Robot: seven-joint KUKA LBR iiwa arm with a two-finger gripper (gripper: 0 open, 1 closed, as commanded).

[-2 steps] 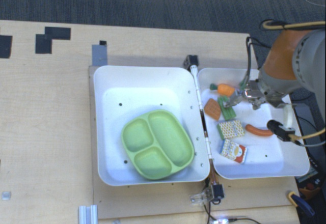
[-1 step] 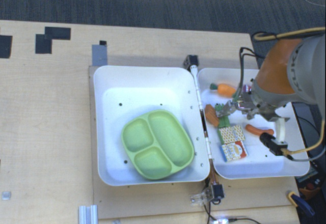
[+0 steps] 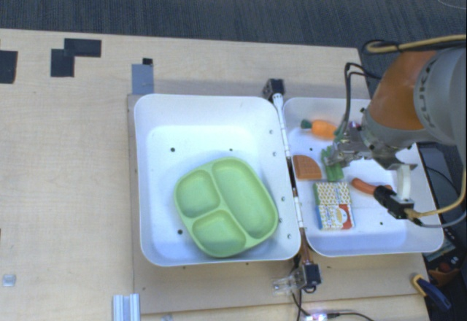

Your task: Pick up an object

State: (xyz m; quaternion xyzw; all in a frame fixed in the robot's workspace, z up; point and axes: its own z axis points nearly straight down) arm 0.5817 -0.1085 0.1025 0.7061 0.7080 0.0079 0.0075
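Objects crowd the right bin: two carrots, one wedge, one carton; gripper among them, finger state unclear.

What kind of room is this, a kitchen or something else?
Probably a robot lab, not a kitchen: a robot arm reaches over two white bins, holding a green plate and toy food like a carrot.
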